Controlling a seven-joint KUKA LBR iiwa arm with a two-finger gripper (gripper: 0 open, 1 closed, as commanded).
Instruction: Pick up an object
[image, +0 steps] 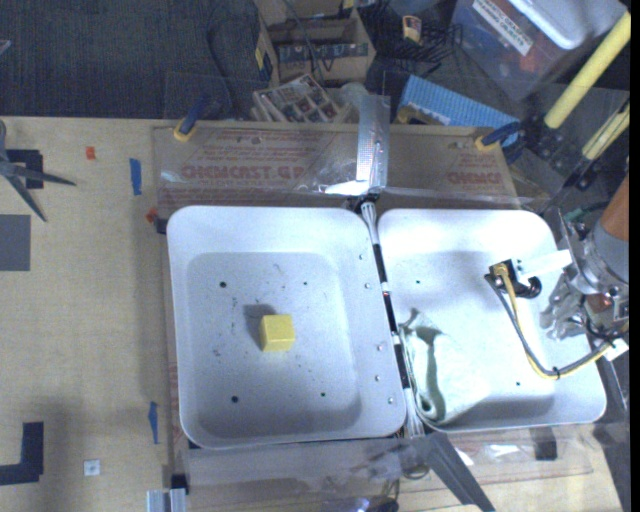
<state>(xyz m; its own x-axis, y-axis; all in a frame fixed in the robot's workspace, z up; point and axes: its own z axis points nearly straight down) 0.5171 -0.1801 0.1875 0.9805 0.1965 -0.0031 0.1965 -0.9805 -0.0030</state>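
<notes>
The gripper (575, 312) hangs over the right-hand edge of the right bin (470, 222), about halfway along that edge. Its metal parts are blurred together, so it cannot be told whether it is open or closed, and nothing can be seen held in it. The grey arm (612, 240) rises from it at the right side of the view.

Inside the same bin, a limp grey-green piece (430, 372) lies against the left wall, running down toward the near left corner, well apart from the gripper.

The left bin (200, 240) touches the right bin along their shared edge. A small yellow block (278, 332) sits alone near the middle of its floor, a little toward the near side, clear of every wall.

Both bins rest on the pale wooden bench (80, 300). A clear sheet with red lettering (250, 165) lies just behind them along their far edges.
</notes>
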